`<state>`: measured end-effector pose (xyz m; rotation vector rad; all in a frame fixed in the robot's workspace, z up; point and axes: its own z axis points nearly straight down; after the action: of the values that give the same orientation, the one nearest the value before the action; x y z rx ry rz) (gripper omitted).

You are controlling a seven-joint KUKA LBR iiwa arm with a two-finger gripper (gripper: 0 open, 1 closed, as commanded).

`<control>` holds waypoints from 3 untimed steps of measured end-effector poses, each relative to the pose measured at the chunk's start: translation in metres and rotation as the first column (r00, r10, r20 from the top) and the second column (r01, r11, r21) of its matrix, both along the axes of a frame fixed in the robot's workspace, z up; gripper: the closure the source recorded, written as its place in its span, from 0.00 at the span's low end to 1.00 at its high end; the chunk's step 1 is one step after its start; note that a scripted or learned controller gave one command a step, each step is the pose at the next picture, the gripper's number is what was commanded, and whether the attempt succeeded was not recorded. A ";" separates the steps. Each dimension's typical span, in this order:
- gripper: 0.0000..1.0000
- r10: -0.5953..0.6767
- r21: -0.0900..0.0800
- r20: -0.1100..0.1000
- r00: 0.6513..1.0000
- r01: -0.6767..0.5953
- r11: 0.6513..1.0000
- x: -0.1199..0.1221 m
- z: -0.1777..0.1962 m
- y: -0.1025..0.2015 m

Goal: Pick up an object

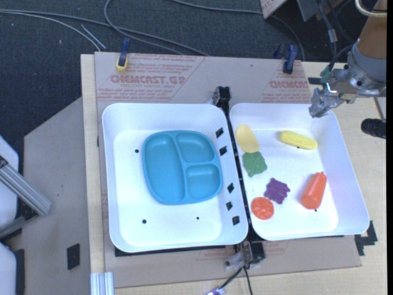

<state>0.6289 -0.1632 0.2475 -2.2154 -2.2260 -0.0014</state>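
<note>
The right bin [353, 183] holds several toy foods: a pale yellow piece [247, 138], a yellow corn cob [298, 140], a green piece [253, 163], a purple grape bunch [277, 190], an orange carrot [314, 190] and a red-orange round piece [263, 208]. My gripper [319, 107] hangs over the far edge of the right bin, up and to the right of the corn cob. Nothing is between its fingers. It stands apart from all the toys.
The left bin [120, 165] contains a blue divided plate [182, 166]. A black clip strip [228, 158] runs between the bins. Clamps [123, 61] hold the cardboard base at the back. Cables lie on the dark floor behind.
</note>
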 end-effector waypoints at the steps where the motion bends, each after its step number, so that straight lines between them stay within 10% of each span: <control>1: 1.00 0.001 0.001 -0.001 1.000 -0.001 1.000 0.000 0.007 0.055; 3: 1.00 0.000 0.000 0.002 1.000 0.000 1.000 0.019 0.004 0.160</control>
<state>0.6482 -0.0028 0.2510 -2.2156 -2.2272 -0.0032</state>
